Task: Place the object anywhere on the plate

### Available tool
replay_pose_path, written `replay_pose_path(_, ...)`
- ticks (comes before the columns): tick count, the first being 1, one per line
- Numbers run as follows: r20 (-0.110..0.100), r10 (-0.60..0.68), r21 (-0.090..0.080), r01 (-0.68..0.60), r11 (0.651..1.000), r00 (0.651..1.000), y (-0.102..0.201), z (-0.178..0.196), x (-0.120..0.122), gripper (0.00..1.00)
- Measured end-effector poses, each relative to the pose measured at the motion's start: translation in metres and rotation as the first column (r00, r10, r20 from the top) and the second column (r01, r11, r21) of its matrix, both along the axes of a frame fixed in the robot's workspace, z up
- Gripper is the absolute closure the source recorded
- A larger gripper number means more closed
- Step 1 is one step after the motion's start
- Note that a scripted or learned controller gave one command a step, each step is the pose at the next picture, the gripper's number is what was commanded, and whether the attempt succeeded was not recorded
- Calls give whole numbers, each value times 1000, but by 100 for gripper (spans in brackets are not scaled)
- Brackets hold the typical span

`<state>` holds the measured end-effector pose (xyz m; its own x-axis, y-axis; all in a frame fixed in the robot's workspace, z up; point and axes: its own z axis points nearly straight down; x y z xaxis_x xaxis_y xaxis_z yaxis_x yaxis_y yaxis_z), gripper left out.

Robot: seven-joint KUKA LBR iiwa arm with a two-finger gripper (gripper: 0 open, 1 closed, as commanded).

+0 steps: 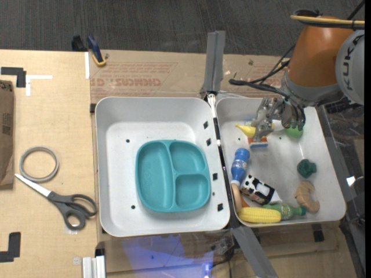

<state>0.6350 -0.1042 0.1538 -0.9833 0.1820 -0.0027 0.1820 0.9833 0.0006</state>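
While the plate sits bare, the run reads as early; entries follow.

Plate: teal, three compartments, flat in the left bin [110, 126], near its middle [173, 175]. Nothing lies on it.

Arm: reaches in from the right, orange band uppermost, wrist over the back of the right bin [324, 155].

Gripper: low over the back-left part of the right bin [269, 120], among the toys there.

Jaws: cannot tell how far open; the metal fingers are small and blend with clutter. Cannot tell whether anything is between them.

Object: not settled by the task line. Judged likeliest is the yellow piece [247, 130] just beside the gripper, with a small orange-and-blue item touching or overlapping it below. Both lie in the right bin, well apart from the plate.

Other contents, right bin: green piece [294, 132] at the back, blue bottle [239, 163] by the left wall, black-and-white toy [257, 190], dark green lump [306, 168], tan piece [306, 196], corn cob [259, 215] along the front.

Outside the bins: scissors [61, 200] and tape roll [39, 163] on the bench at left.

Done: as judged, the approach to the pick area at most.

Left: secure grasp, lift clear of the bin wall, carry across the divider, lower over the plate, release.

Risk: crowded toys near the gripper may be nudged or picked together.
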Motion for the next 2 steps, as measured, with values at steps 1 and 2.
replay_pose_path(1, -1, 17, -1, -17, 1000, 1000, -29, -39, -46, 100)
replay_pose_path(2, 2, 131, -1, -131, 991, 991, 46, 39, -10, 100)
